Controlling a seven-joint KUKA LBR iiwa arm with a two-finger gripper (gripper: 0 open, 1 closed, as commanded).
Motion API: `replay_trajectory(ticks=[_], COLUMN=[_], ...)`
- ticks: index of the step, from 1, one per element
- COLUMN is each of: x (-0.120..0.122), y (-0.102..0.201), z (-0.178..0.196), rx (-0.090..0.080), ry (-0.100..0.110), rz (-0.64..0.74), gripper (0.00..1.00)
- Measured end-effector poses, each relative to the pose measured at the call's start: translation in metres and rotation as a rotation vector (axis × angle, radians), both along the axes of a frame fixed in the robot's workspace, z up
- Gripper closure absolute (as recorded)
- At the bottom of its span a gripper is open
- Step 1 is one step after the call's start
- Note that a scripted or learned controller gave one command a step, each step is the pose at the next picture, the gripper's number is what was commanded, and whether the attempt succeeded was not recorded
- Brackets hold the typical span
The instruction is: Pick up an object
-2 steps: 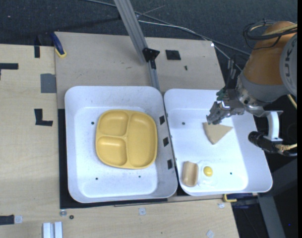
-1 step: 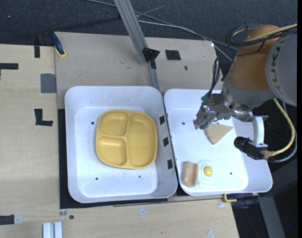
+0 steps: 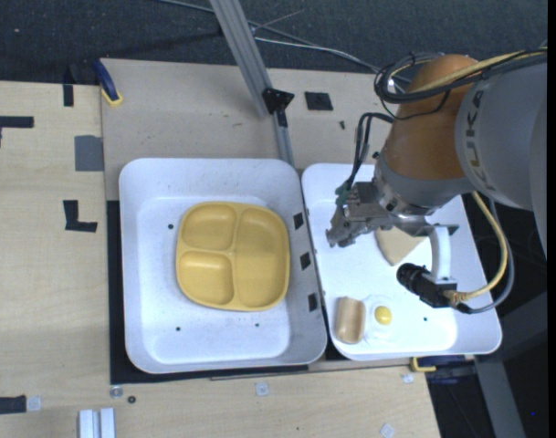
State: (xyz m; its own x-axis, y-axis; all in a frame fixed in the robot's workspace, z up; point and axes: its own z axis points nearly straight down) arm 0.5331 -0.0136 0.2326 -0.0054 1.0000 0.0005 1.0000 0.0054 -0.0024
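In the right bin lie a tan bread-roll-like object near the front edge, a fried-egg toy beside it, and a pale beige wedge partly hidden under the arm. My gripper hangs over the bin's left part, above bare white floor, well behind the roll. I see nothing between its fingers. A yellow divided plate rests in the left bin.
A grey metal pole slants down to the gap between the bins at the back. Black cables hang from the wrist over the right bin. The wooden bench surrounds the bins.
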Motion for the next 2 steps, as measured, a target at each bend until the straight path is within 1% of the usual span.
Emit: replay_trajectory(ticks=[1,2], x=[-0.008,-0.004], y=[0.055,0.117], z=[0.005,-0.009], rx=[0.001,-0.001], ry=[0.0,0.0], rz=[0.002,0.001], gripper=[1.0,1.0])
